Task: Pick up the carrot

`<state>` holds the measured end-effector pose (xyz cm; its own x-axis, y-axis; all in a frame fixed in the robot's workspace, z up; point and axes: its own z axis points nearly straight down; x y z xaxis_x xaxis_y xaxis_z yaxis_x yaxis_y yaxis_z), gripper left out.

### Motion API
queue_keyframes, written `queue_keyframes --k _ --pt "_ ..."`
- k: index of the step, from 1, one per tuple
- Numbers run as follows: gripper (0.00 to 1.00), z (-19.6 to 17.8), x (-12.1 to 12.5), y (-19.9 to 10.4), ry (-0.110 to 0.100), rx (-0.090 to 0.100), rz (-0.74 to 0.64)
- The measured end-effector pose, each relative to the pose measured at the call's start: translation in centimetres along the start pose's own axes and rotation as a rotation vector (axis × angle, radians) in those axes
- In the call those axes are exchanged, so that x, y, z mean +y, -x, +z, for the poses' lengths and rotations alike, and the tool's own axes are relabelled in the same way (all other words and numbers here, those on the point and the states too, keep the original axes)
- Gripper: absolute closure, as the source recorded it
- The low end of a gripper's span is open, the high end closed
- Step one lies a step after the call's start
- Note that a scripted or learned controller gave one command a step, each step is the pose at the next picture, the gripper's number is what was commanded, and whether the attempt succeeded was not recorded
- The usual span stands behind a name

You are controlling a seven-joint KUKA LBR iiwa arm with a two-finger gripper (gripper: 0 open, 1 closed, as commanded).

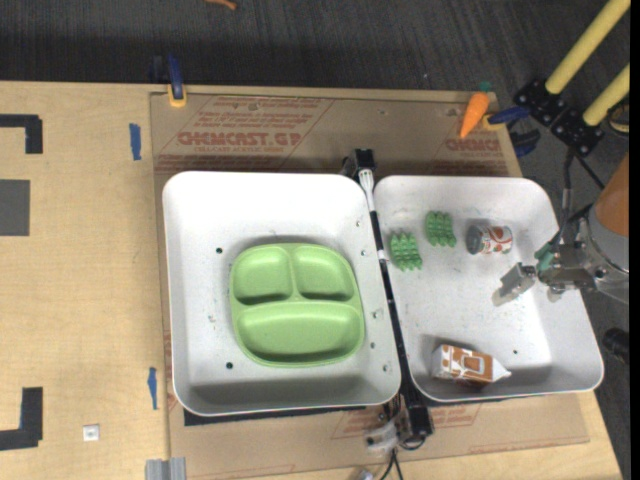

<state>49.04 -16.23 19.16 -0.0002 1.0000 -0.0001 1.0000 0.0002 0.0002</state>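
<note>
carrot (474, 114): outside the bins, on the board at your 1 o'clock | gripper (520, 281): over right bin (572, 363) at 3 o'clock, fingers parted, grasping nothing | green tray (295, 303) sits in left bin (190, 268)

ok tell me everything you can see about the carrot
The carrot is small and toy-like, with an orange tapered body and a bit of green at its top end. It lies outside both bins, on the cardboard sheet behind the right bin, near that sheet's far right corner. It is tilted, green end pointing away from the bins and slightly right. It looks smooth, perhaps plastic. A blue clamp sits just to its right; contact cannot be told. The gripper is well away, over the right bin.
</note>
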Motion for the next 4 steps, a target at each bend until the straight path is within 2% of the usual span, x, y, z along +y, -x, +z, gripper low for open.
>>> queue_keyframes --k 1,2,3,4 --pt "0.0 5.3 1.9 -5.8 -0.005 0.002 0.591" --pt "1.0 4.3 2.0 -5.8 -0.004 0.002 0.591" --pt "1.0 9.9 7.5 -3.8 -0.002 0.001 0.505" --pt "1.0 8.9 7.6 -3.9 -0.003 0.0 0.504"
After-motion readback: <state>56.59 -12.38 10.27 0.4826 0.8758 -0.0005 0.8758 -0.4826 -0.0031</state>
